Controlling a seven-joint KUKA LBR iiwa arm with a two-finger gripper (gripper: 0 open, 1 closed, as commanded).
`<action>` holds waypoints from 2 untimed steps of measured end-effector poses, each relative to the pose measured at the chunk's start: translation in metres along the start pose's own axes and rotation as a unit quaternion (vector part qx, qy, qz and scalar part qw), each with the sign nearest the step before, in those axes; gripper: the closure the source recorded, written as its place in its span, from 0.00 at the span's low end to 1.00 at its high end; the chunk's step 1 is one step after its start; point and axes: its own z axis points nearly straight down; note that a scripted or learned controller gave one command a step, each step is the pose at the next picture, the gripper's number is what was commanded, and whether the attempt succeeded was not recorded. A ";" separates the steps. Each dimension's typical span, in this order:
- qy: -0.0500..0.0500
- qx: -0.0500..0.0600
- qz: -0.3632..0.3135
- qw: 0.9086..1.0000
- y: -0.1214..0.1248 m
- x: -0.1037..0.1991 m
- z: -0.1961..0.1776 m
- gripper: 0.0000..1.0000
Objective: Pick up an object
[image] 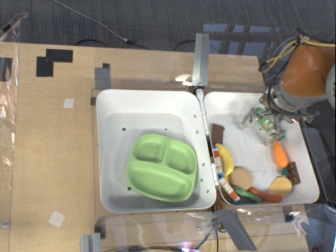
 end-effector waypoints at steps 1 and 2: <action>-0.001 0.000 -0.064 0.998 0.023 0.046 -0.001 0.00; -0.002 0.001 -0.066 0.998 0.050 0.065 -0.003 0.00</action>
